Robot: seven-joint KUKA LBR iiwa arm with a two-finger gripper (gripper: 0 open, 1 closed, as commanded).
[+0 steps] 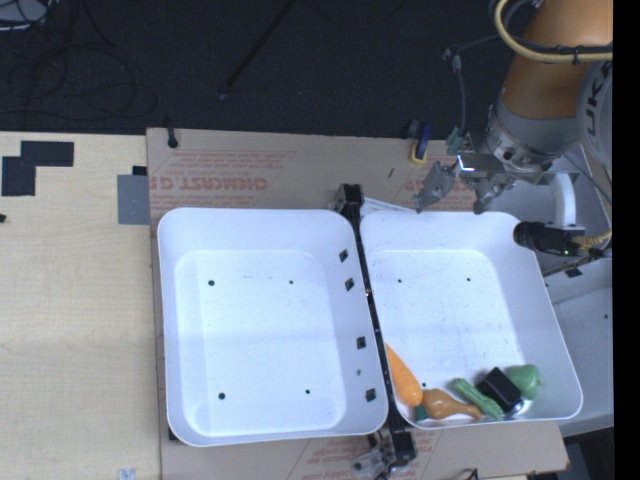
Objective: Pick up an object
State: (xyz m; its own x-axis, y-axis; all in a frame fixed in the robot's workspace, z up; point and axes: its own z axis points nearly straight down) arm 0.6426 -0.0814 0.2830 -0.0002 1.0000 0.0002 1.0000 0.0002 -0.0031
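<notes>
My gripper (pixel 458 196) hovers above the far rim of the right bin (pixel 470 298), open, with nothing between its two fingers. Along that bin's near edge lies a cluster of objects: an orange carrot-shaped piece (pixel 402 372) against the divider, a tan piece (pixel 445 404), a long green piece (pixel 474 397), a small black block (pixel 499 389) and a round green piece (pixel 523 377). The gripper is far from all of them, at the opposite side of the bin.
The left bin (pixel 260 328) sits beside the right one, joined by a black clip strip (pixel 364 308). Both rest on a cardboard sheet (pixel 260 173) over a wooden bench (pixel 70 318). Cables hang behind.
</notes>
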